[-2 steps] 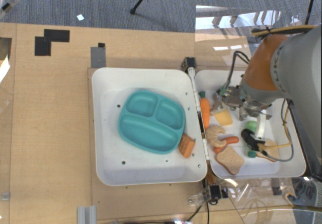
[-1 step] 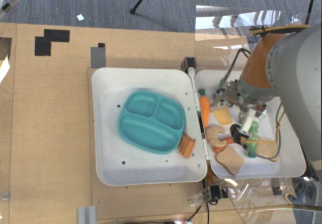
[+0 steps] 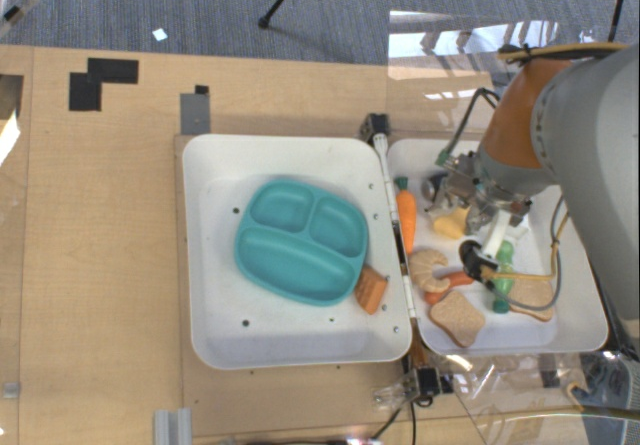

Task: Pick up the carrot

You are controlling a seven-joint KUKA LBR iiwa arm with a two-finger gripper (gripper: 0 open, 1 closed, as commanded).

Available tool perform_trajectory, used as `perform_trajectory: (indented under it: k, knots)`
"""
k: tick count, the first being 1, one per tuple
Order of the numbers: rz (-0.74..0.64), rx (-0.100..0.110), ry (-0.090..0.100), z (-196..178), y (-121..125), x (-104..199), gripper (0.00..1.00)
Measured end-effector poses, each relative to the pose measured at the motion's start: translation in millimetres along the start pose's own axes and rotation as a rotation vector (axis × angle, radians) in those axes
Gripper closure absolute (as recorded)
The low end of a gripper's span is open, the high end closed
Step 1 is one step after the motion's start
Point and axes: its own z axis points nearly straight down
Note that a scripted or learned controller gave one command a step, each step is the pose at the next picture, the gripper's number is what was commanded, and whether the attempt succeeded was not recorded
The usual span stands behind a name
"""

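The carrot point(image 3: 406, 218) is orange with a small green top. It lies lengthwise along the left wall of the right bin point(image 3: 580, 333), pointing toward the front. My gripper point(image 3: 456, 195) hangs over the back of that bin, a short way to the right of the carrot and apart from it. The grey arm with its orange band hides much of the bin's right side. Nothing shows held at the gripper.
Beside the carrot in the right bin lie a yellow piece point(image 3: 450, 225), a green item point(image 3: 504, 259), a bread slice point(image 3: 458, 318), a tan piece point(image 3: 428, 265) and a toast-like piece point(image 3: 532, 291). The left bin point(image 3: 215, 333) holds a teal divided plate point(image 3: 302, 241) and an orange-brown chunk point(image 3: 371, 290).
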Motion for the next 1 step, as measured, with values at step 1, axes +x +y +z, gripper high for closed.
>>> perform_trajectory:
  k: [1]
  knots:
    - [0.208,0.010,-0.002,-86.6,-97.3,28.2,1.00]
